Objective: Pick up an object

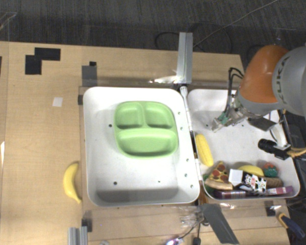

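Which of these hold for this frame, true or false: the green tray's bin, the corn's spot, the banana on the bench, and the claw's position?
1. The green divided tray lies in the left bin. True.
2. The corn cob lies in the left bin. False: it lies in the right bin, against its left wall.
3. A banana lies on the bench outside the bins. True.
4. The claw hangs over the left bin. False: it is over the right bin's upper part.

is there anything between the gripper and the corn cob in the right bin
Nothing visible does. The gripper sits over bare white floor in the upper part of the right bin, and the corn cob lies below it against the left wall. The other toys are piled along the bottom edge, beyond the cob.
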Controlling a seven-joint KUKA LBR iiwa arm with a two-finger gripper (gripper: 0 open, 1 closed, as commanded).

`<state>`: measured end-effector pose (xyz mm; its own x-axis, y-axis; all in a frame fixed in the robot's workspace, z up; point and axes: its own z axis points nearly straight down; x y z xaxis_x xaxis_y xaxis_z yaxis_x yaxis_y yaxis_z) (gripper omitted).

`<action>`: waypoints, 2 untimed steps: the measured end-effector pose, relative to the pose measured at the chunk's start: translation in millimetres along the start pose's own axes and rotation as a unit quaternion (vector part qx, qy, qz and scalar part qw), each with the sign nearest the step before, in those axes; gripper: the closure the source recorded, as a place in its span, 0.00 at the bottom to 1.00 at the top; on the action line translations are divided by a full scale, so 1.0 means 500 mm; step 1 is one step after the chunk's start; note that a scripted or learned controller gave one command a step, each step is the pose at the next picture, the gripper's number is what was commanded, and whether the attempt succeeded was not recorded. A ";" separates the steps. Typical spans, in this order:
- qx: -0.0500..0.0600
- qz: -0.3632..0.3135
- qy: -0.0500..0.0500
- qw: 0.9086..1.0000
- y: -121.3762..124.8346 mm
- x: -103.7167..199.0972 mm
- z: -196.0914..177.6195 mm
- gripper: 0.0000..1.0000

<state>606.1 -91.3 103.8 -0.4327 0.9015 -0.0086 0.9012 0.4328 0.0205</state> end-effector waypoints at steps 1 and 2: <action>0.007 0.015 0.002 1.000 0.069 -0.008 -0.165 1.00; 0.007 0.015 0.002 1.000 0.069 -0.008 -0.165 0.00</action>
<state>637.1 -80.2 187.1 -0.4065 0.9137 -0.0038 0.9136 0.4065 0.0073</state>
